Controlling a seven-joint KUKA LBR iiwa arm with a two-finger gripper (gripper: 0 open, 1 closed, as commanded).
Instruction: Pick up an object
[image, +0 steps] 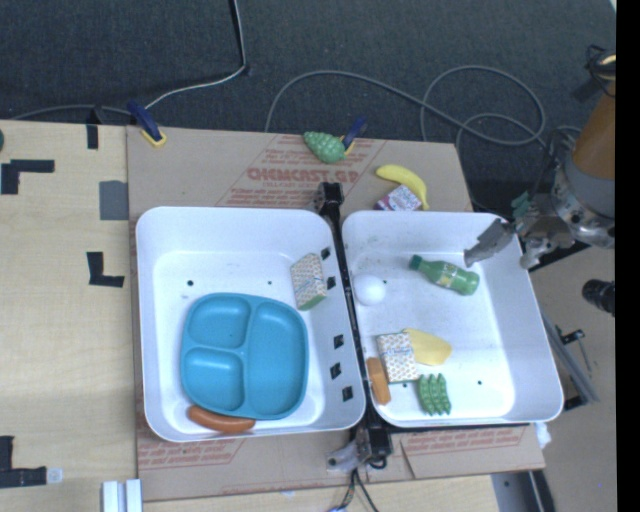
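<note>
My gripper (508, 248) hovers over the right bin's (500, 310) far right corner, fingers spread open with nothing between them. A green bottle (445, 274) lies on its side just below and left of the fingertips, not touching them. Further left sits a white ball (371, 290). Near that bin's front lie a yellow piece (430, 347), a checkered packet (398, 358), a green ridged toy (433, 393) and an orange sausage (377, 380).
The left bin (165, 250) holds a blue divided plate (243, 355), a small box (309, 279) and a sausage (220, 420). Behind the bins lie a banana (403, 180), a green toy (325, 146) and a small packet (400, 200). Cables trail across the dark floor.
</note>
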